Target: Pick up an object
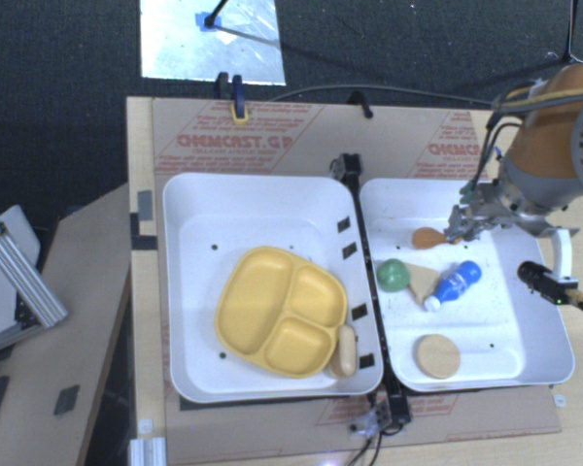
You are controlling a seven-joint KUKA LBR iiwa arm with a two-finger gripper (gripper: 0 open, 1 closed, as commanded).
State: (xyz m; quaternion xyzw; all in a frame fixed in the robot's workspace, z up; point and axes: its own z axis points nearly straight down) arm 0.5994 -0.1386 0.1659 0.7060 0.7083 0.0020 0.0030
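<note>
My gripper [462,225] hangs low over the back of the right bin [539,357], below the arm's orange band. Just left of it lies a small orange-brown oval piece [427,238]; whether they touch I cannot tell. In the middle of that bin a blue bottle [455,284] with a white cap lies on its side. A tan wedge [423,280] and a green ball [393,275] sit to its left. A round tan disc [437,355] rests near the front wall.
The left bin [199,260] holds a yellow divided plate [280,311], with a pale bread-like roll [345,349] at its right front corner. A black divider rail [364,280] runs between the bins. A black sensor [544,282] sticks out over the right bin's right side.
</note>
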